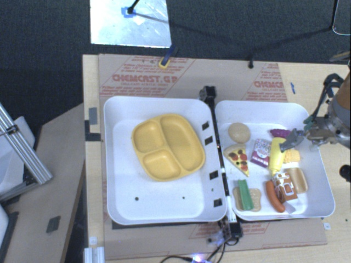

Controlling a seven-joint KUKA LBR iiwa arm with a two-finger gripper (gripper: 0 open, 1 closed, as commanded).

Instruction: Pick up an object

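Note:
The right bin (315, 201) holds several toy foods: a beige bun (238, 131), a pizza slice (238, 159), a pink packet (260, 151), a yellow banana (276, 153), a corn piece (293, 156), a purple item (279, 132), a red hot dog (274, 196) and a green piece on bread (244, 195). My gripper (293, 139) reaches in from the right, over the bin's upper right part. Its tip hangs just above the banana and corn. I see nothing held in it.
The left bin (118, 201) carries a yellow divided plate (167, 146). A black divider with clips (216, 147) runs between the bins. A shiny metal sheet (129, 15) lies beyond the bench at the back.

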